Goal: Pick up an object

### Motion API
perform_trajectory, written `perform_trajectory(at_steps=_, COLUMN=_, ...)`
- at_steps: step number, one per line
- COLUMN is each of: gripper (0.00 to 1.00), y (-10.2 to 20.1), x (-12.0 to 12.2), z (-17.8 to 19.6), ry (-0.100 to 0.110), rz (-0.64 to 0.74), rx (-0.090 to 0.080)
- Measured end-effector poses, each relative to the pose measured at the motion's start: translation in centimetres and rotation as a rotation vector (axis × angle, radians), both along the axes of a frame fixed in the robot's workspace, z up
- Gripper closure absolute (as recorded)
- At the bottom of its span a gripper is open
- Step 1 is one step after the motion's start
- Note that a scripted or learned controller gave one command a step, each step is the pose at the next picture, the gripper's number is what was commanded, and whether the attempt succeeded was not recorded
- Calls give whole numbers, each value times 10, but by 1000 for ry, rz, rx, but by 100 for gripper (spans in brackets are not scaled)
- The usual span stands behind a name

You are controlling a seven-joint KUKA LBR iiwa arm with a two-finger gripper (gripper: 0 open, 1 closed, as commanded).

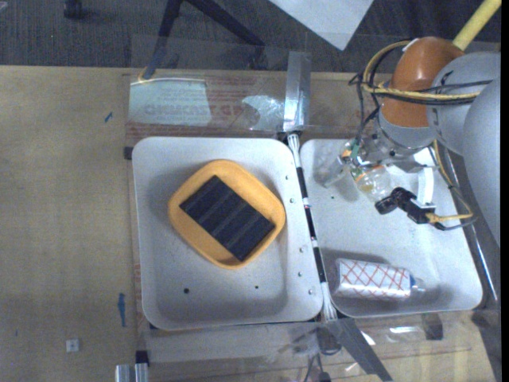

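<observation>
Nearest the camera, in the right bin [469, 293], a white tube with a red lattice print [374, 279] lies flat along the near wall, its long axis running left to right and its cap end pointing right. In the left bin [151, 213] sits a yellow rounded block with a dark ribbed top [227, 213], turned at a slant, well apart from the arm. The arm reaches in from the right, its orange band [417, 66] over the far right corner, and the gripper [362, 165] hangs above the far part of the right bin, close to a small clear, glassy thing [374, 180] that I cannot identify. I judge the tube the likelier target: it lies toward the near side from the gripper, in the same bin, so the coming move would be a shift toward the camera and a descent, with the fingers best set across the tube's short width. Whether the gripper is open or closed cannot be told; wrist, cables and a black fitting [402, 203] crowd it, and nothing is plainly held. Much of the arm is cut off at the right.
</observation>
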State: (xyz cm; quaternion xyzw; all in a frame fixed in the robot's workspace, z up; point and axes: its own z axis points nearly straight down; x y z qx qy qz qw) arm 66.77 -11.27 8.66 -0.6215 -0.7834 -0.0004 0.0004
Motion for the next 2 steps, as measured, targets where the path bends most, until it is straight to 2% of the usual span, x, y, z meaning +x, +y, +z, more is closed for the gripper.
perform_trajectory(at_steps=1, gripper=100, y=0, x=1, z=10, ry=-3, rz=-1, rx=0)
perform_trajectory(at_steps=2, gripper=100, y=40, x=0, z=99, ry=-4, rz=208, rx=-2)
